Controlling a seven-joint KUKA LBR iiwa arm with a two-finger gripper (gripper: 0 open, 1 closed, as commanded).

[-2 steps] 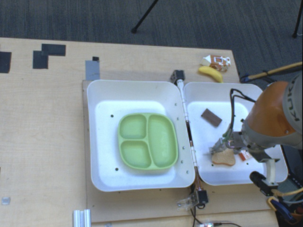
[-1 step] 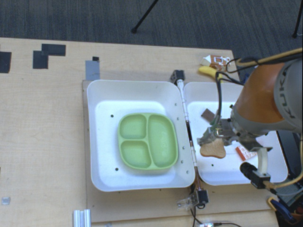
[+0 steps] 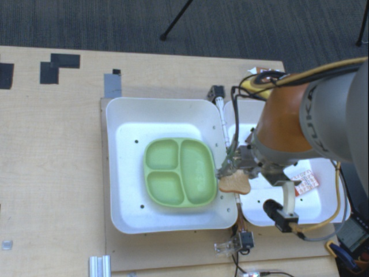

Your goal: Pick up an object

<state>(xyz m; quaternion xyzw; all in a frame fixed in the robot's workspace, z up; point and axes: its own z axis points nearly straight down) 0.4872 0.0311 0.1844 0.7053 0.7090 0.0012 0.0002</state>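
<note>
1. Tool [image 3: 235, 167] is seen at the right rim of the left bin [image 3: 113, 154], just above a tan, toast-like piece [image 3: 234, 183]; the opening cannot be told, since the wrist hides that part.
2. The toast-like piece is taken to be the thing to pick up. It lies over the ridge where the left bin meets the right bin [image 3: 328, 209], just right of the green divided tray [image 3: 179, 172].
3. Whether the piece is gripped or merely touched is not settled by this view (it hangs just under the tool, so a hold is possible).
4. For a good pick, a straight lift is judged best, kept slow, so that a flat, thin piece is not tipped out sideways.
5. The green divided tray lies nearly touching the piece on its left, and its rim could be clipped by a sideways move.
6. A red and white packet [image 3: 306, 182] lies in the right bin, right of the piece and partly under the arm [image 3: 300, 120].
7. Cables and small clamps along the ridge between the bins should be kept clear of.
</note>
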